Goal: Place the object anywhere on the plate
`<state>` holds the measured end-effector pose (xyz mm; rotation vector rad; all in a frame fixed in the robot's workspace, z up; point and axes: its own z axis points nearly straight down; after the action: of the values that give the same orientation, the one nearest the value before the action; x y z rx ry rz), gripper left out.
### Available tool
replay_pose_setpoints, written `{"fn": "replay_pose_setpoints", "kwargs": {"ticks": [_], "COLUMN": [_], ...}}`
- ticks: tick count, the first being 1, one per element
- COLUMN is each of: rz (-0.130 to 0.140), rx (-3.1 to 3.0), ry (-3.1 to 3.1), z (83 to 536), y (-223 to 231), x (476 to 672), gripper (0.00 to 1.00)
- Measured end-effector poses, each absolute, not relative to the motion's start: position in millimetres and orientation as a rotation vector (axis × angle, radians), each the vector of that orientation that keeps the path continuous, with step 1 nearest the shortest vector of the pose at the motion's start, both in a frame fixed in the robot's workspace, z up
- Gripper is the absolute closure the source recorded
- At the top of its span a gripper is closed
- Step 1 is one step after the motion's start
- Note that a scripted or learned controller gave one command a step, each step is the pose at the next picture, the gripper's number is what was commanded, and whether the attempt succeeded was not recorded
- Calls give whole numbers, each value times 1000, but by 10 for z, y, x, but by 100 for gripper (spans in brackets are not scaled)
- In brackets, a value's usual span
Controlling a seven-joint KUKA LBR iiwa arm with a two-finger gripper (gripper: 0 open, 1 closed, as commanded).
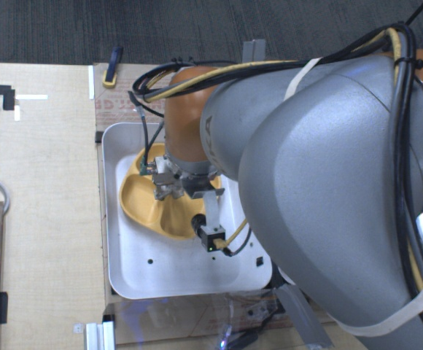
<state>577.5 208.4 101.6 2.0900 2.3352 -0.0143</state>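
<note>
Grey arm (328, 181) fills our near right, tool (176, 184) over yellow plate (140, 199) in the bin (124, 268); grip unclear, so we judge placing step, release next.

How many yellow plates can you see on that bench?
1. The yellow plate lies in the white bin, toward its left side, partly under the gripper. The arm could be hiding others.

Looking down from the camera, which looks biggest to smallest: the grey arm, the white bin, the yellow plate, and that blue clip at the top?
1. Grey arm, though it is nearest the camera, which inflates it.
2. White bin.
3. Yellow plate, partly covered.
4. Blue clip.
</note>
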Motion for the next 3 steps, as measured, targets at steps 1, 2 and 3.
{"fn": "replay_pose_setpoints", "kwargs": {"ticks": [1, 2, 3], "rz": [-11, -9, 0], "rx": [2171, 2188, 2196], "ry": [2273, 2256, 2247], "z": [1303, 1885, 914], "y": [1859, 880, 1274], "x": [6004, 6059, 5799], "gripper": [100, 100, 100]}}
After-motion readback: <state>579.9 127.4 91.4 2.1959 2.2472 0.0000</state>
